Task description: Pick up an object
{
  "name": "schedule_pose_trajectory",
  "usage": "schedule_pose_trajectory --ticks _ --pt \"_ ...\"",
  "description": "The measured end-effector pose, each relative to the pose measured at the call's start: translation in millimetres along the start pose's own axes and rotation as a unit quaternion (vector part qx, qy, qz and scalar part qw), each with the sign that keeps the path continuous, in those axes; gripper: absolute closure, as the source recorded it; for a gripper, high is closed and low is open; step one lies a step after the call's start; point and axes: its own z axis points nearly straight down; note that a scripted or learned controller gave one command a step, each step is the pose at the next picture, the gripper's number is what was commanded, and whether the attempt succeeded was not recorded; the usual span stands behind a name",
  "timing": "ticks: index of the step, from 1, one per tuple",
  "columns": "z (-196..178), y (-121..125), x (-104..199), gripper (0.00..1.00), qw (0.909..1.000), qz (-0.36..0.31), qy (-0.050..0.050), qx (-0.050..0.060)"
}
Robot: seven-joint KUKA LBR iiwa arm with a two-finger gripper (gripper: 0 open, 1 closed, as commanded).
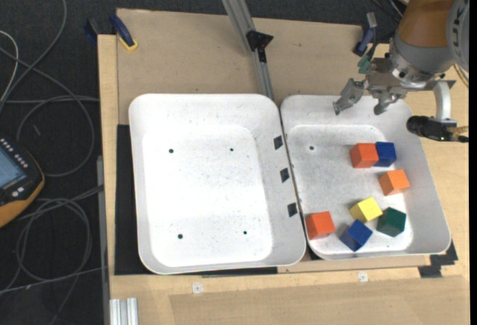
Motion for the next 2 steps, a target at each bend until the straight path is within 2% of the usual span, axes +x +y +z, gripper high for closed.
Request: schedule_pose_trajectory --ticks 1,2 --pt "42.7 0.1 3.2 0.00 1.0000 0.000 0.000 0.000" --pt "94.7 -3.9 -6.4 0.00 1.0000 0.001 0.000 0.000"
